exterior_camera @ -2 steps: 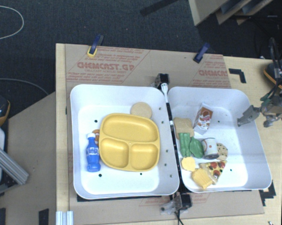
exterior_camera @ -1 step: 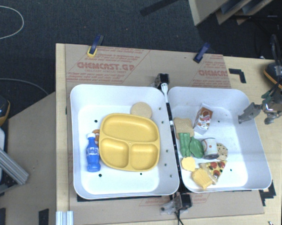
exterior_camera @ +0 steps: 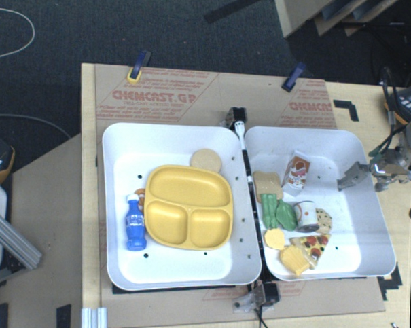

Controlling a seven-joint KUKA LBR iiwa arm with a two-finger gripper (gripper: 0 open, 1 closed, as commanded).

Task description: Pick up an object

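My gripper hangs over the right rim of the right bin. Its two fingers stand spread apart with nothing between them. To its left in that bin lie a red-and-white carton, a tan bread slice, green vegetables, a small can, a cookie, a pizza slice, a yellow round piece and a yellow wedge. The carton is the nearest of these to the gripper, about a hand's width to its left.
The left bin holds a yellow divided plate, a blue bottle at the plate's left edge and a round tan bun behind it. The bins sit on a cardboard sheet held by clamps.
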